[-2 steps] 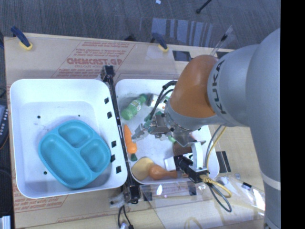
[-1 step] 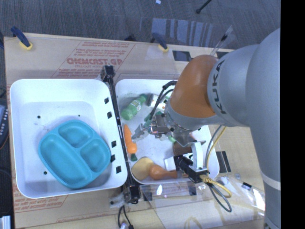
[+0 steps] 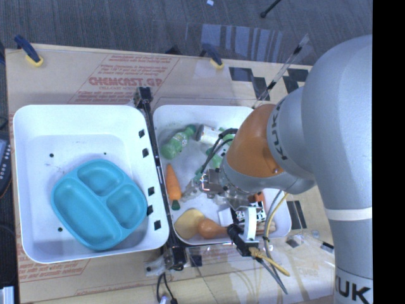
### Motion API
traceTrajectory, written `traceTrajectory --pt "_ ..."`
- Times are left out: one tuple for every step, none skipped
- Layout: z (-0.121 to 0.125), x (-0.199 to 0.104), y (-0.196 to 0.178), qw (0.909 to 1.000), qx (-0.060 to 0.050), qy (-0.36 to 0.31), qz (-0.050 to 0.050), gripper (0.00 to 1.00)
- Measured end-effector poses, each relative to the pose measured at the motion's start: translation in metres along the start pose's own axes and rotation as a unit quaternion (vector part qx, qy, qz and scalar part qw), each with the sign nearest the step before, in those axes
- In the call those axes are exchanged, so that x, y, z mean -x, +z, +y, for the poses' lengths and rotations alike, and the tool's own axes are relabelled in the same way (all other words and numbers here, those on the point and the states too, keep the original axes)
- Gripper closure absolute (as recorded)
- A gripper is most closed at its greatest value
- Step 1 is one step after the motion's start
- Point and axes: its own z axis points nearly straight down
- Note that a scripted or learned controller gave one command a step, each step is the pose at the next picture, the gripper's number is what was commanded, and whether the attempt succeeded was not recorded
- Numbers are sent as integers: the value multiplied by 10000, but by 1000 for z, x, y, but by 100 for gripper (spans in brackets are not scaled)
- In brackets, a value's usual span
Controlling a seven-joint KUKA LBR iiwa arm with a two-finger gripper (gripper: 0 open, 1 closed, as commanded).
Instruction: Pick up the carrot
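An orange carrot (image 3: 172, 183) with a green stem end lies along the left wall of the right bin (image 3: 166, 114), pointing toward the front. My arm reaches in from the right, and its orange band hangs over the middle of that bin. The gripper (image 3: 223, 195) is low in the bin, to the right of the carrot and apart from it. Nothing of the carrot is under the arm.
A tan pear-shaped squash (image 3: 196, 225) lies at the right bin's front. Green bottle-like things (image 3: 175, 142) lie at its back left. The left bin (image 3: 76, 116) holds a blue divided plate (image 3: 98, 201). Blue clamps sit on the cardboard behind.
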Motion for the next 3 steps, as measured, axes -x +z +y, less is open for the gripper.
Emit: traceTrajectory --pt "28 -10 -1 9942 -1 1075 14 0" --pt "27 -11 -10 9946 -41 1040 22 100" --pt "27 -11 -10 9946 -42 1037 20 0"
